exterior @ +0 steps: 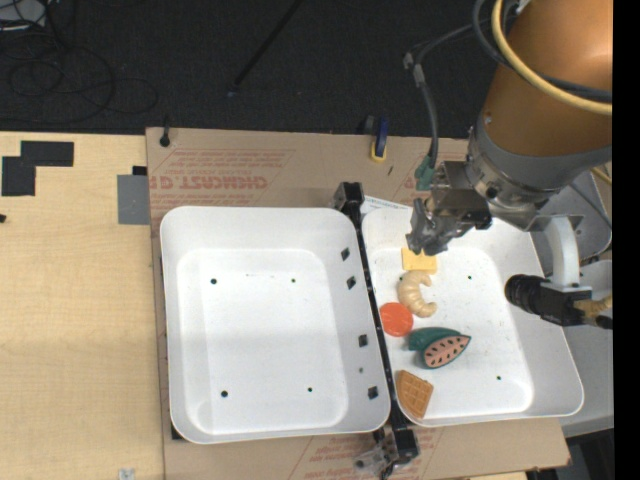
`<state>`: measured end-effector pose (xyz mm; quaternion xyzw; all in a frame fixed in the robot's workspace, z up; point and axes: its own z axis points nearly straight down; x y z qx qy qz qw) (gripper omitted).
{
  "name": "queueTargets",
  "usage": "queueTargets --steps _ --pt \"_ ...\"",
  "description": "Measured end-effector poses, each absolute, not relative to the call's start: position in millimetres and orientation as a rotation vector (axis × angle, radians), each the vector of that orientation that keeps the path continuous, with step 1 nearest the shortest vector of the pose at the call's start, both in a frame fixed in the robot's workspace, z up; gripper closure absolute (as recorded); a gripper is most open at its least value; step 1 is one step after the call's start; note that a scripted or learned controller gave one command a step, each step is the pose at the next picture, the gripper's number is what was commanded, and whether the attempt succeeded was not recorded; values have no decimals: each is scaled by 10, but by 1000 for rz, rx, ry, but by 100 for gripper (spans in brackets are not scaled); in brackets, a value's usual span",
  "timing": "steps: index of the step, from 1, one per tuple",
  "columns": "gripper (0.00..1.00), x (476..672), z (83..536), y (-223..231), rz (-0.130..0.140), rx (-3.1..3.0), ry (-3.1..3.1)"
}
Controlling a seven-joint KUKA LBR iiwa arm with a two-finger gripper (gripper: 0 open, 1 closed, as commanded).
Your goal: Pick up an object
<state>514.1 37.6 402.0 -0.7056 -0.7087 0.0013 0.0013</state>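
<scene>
My gripper [423,245] hangs low over the right bin [520,368], its dark fingertips right at the top edge of a yellow block [421,261]. Whether the block sits between the fingers is hidden by the wrist. Just below the block lies a pale croissant-shaped piece [415,294]. An orange-red round piece [396,319] rests beside it by the bin's left wall. A teal and orange slice [439,348] lies toward the middle, and a tan waffle-textured piece [413,393] sits at the front left corner.
The left bin [260,318] stands beside the right one, with a black divider with clips [362,308] between them. A black cylinder on a white bracket [545,298] juts in at the right bin's right edge. A blue clamp [379,140] stands on the cardboard behind.
</scene>
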Motion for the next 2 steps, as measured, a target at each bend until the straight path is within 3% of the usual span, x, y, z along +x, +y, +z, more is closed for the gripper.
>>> queueTargets --steps 1,2 --pt "100 5129 4121 352 8 -2215 -2222" --pt "100 4798 3013 -73 16 -2220 -2210"
